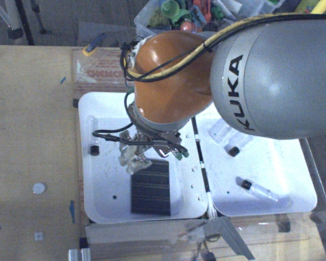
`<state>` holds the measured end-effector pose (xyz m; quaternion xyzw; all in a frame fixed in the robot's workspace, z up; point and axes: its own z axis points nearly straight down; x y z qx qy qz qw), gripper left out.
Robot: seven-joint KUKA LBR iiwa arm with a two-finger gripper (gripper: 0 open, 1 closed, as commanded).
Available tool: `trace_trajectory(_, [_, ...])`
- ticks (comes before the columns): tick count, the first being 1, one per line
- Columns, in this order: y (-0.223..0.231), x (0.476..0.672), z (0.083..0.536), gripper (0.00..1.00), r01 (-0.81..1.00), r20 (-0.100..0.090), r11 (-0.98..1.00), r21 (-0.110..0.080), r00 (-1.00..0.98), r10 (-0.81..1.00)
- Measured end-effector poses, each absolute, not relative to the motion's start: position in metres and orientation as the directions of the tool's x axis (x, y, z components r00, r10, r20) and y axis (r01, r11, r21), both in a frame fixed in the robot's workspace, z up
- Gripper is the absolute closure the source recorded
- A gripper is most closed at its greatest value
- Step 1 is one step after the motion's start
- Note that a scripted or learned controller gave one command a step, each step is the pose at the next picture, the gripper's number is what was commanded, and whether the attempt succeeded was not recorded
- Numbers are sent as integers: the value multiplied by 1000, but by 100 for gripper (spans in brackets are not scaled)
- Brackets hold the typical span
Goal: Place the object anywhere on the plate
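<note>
Camera view: gripper (135, 161) apparently touches black plate's (151, 192) upper-left edge.

Even, bright light; perhaps slight softness throughout.

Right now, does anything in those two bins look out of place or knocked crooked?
Nothing looks spilled or broken. The dark ribbed plate lies flat in the left bin, only slightly skewed to its walls. The gripper hovers at the plate's top edge. In the right bin, a clear syringe-like tube lies loose at a slant.
</note>
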<state>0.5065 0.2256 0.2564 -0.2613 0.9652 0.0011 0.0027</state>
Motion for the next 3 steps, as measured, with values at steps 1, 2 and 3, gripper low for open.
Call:
trace_trajectory(1, [227,508,267,100,-503,-13,864,1,-864,-503])
trace_trajectory(2, [228,509,278,100,-502,-22,865,1,-865,-501])
trace_trajectory(3, [229,511,289,100,-500,-30,866,1,-866,-500])
